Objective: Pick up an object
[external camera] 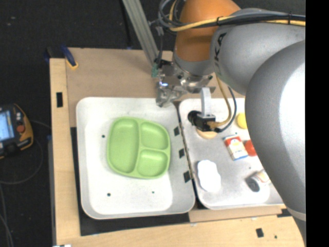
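**Claw sits at a bin's edge with nothing under it to take**

The claw (164,92) hangs at the far edge of the left bin (92,189), close to the wall that bin shares with the right bin (231,202). Whether it is released or clenched I cannot tell, because the metal there is too small and cluttered to read. Nothing shows in its grasp. Under it I see only bare white floor and rim.

The nearest thing to pick up is the green plate (138,148). It lies in the left bin, toward the camera from the claw and slightly to the view's left, well apart from it. On the claw's other side, in the right bin, lie a white lump (208,174), a red-and-white box (236,148) and a yellow piece (241,121), all farther off.

A descent from this spot would likely hit the rim or close on air. The plate carries its own risk: it is wide, shallow and flat, so a grip coming straight down would probably land inside a compartment and slip. Only its edge offers a hold, and held there the plate may tilt and drop. Crossing low to the right bin could clip the shared wall. The small things there also sit near each other, so a slightly off approach may push one aside instead of catching it.
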Robot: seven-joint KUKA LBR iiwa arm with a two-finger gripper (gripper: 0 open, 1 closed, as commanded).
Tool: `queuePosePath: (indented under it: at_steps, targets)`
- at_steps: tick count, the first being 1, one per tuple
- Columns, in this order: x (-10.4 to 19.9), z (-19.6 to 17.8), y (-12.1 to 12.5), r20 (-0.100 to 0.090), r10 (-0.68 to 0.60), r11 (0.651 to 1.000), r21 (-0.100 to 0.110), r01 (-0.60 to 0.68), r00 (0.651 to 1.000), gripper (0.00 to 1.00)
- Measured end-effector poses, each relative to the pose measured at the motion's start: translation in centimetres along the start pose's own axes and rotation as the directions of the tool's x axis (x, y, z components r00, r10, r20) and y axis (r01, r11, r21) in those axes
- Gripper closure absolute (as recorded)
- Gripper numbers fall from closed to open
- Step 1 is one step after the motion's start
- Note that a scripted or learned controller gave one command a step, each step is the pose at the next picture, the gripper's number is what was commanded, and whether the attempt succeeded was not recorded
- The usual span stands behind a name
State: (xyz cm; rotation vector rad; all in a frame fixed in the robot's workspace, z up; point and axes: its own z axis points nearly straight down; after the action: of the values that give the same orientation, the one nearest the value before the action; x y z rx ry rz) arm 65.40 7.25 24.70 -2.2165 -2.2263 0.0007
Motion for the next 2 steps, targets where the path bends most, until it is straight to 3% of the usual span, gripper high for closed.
queuePosePath:
  at_steps: [1,2]
  targets:
    - [1.73,1.65,-1.18,0.001,0.001,1.000,0.000,-0.001,1.000,1.00]
    - [0.93,0.95,-1.42,-0.001,0.003,1.000,-0.002,-0.003,1.000,1.00]
